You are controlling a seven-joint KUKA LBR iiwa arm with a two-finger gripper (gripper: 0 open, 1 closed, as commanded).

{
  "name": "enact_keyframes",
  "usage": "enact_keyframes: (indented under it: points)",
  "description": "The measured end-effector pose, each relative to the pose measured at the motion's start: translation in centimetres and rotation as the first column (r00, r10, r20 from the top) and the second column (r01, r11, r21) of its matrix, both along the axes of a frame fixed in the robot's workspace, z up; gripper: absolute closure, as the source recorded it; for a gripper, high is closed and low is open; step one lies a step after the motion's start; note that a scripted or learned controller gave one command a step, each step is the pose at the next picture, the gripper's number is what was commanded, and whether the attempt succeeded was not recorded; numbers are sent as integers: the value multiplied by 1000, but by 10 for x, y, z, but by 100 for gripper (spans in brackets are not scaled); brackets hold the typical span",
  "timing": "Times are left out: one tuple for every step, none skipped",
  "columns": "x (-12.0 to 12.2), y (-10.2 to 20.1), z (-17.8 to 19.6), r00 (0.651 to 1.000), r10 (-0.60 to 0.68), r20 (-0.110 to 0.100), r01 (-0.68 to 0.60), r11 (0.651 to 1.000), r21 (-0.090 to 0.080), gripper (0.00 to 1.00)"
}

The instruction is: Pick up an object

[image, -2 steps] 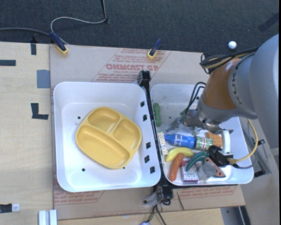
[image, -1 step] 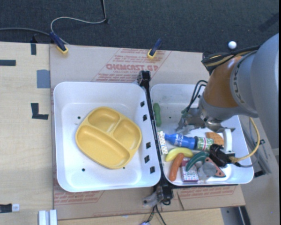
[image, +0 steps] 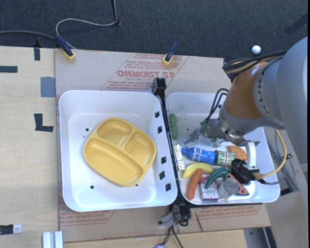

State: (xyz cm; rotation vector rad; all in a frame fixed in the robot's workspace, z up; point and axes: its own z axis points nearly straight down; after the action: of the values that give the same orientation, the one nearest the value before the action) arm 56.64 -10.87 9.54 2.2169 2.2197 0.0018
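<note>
The bench carries a cardboard sheet (image: 139,74), fixed at its far edge with two yellow clips (image: 65,47), probably so that it does not slide under the bins.

On the left part of the sheet sits the left bin (image: 67,154). It contains one thing, a yellow plate (image: 120,151) with three compartments. The plate lies flat near the middle of the bin floor, a little turned, and it touches no wall.

The right bin (image: 271,192) touches the left one along their shared edge. All the small things are here, mostly crowded in the near half. A green stick (image: 173,125) lies alone by the left wall. Nearer the front edge a blue bottle (image: 204,154) lies on its side, with a banana (image: 196,169) just beside it and an orange sausage (image: 192,184) below that, close to the near left corner. More items are piled toward the near right corner, too mixed to name surely.

The arm (image: 253,94) reaches into this bin from the right, and the gripper (image: 201,132) hangs low just above the bottle, toward the far side. This seems a descent toward a pick, and the bottle is the likely target. Whether the gripper is open or closed cannot be told, and nothing is seen held in it.
</note>
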Motion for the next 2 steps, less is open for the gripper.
enact_keyframes:
  points:
    - [-8,-10,-10,1000,1,-1,-1,1000,2,0]
    - [-9,-14,-10,1000,2,0,-2,1000,2,0]
